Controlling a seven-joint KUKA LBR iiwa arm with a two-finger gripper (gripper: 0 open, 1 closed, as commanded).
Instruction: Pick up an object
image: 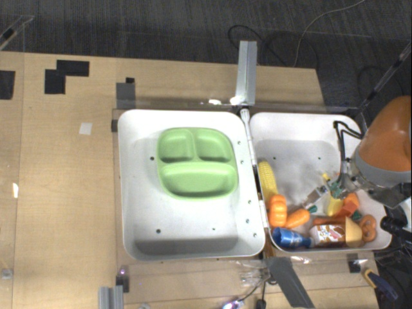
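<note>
Gripper (324, 192) low over the toy food pile (315, 221) at the near end of the right bin (290, 137). Finger state: cannot tell. Nothing visibly lifted; pick not yet done.

The light is even and fairly bright, coming from above. The white bins (193, 124) show soft grey shadows along their near walls. The worktop (58, 192) has small glare spots. Details look slightly soft.
</note>
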